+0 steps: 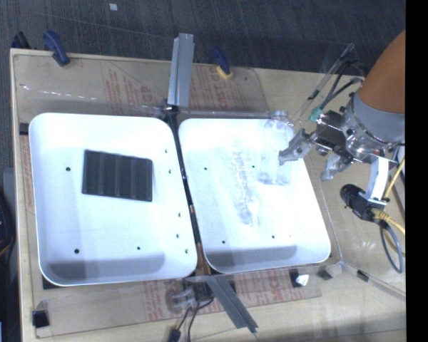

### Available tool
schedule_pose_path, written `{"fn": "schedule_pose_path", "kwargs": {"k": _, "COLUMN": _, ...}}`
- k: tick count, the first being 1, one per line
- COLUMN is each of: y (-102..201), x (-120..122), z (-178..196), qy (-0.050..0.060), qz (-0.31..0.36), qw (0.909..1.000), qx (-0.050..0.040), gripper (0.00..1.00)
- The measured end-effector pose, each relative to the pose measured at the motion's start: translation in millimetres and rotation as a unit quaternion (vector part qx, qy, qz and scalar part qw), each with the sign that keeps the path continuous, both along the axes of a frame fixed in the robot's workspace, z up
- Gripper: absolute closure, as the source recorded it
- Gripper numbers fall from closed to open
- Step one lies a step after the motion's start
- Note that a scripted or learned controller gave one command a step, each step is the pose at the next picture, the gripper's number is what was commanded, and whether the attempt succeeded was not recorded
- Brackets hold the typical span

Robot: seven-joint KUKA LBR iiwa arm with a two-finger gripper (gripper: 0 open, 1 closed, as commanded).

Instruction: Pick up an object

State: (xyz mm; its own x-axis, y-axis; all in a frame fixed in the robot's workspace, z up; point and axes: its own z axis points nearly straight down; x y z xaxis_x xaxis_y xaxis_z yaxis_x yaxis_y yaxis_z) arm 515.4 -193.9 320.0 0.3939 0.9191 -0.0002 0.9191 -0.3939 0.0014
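Observation:
A dark grey ribbed rectangular block [118,176] lies flat in the left bin [50,212]. In the right bin [307,244] lie clear, see-through plastic pieces [244,184], hard to make out against the white floor. One clear piece [277,130] sits near the bin's far right corner. My gripper [312,161] hangs over the right bin's right rim, close to that clear piece. Its two fingers [294,152] stand apart, open, and I see nothing between them.
A grey metal bar [180,70] stands behind the seam between the bins, with blue clamps [55,47] along the bench's back edge. Cables and a black connector [357,199] trail off the arm at the right. A bracket [225,301] sits in front of the bins.

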Motion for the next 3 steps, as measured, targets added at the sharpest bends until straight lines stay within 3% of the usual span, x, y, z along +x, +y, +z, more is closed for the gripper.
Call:
{"fn": "schedule_pose_path", "kwargs": {"k": 2, "y": -8.3, "x": -24.0, "z": 29.7, "qy": 0.001, "qz": 0.118, "qw": 0.9930, "qx": 0.0008, "gripper": 0.00}}
{"fn": "schedule_pose_path", "kwargs": {"k": 3, "y": -10.8, "x": -33.1, "z": 17.3, "qy": 0.002, "qz": 0.108, "qw": 0.9942, "qx": 0.0004, "gripper": 0.00}}
